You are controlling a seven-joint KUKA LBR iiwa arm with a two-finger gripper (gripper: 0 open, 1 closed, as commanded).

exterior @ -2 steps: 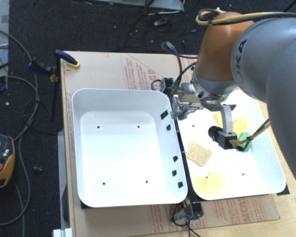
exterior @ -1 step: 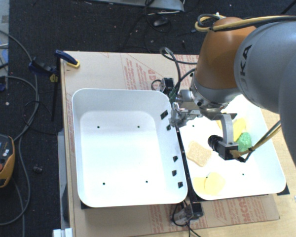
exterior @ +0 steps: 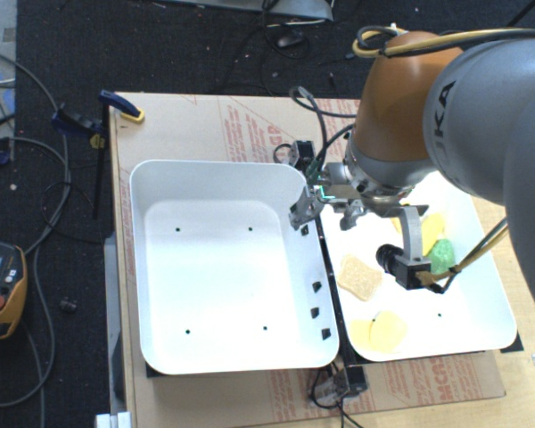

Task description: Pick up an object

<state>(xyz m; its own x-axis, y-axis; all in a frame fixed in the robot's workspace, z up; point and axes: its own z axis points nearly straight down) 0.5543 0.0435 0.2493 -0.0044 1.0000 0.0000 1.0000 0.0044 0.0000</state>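
Observation:
My gripper (exterior: 327, 214) hangs over the left edge of the right bin (exterior: 481, 328), above the divide between the two bins. It is open, its fingers (exterior: 301, 212) spread with nothing between them. A tan bread-like slice (exterior: 361, 277) lies in the right bin just below and right of the gripper. A flat yellow round piece (exterior: 381, 330) rests near that bin's front edge. Further right, a green lump (exterior: 442, 255) and a pale yellow piece (exterior: 432, 226) are partly hidden behind the arm.
The left bin (exterior: 152, 239) stands beside the right one on a cardboard-covered bench (exterior: 205, 123). The big grey and orange arm (exterior: 428, 105) covers the right bin's back half. Cables and a blue clamp (exterior: 116, 107) lie off the bench's back left.

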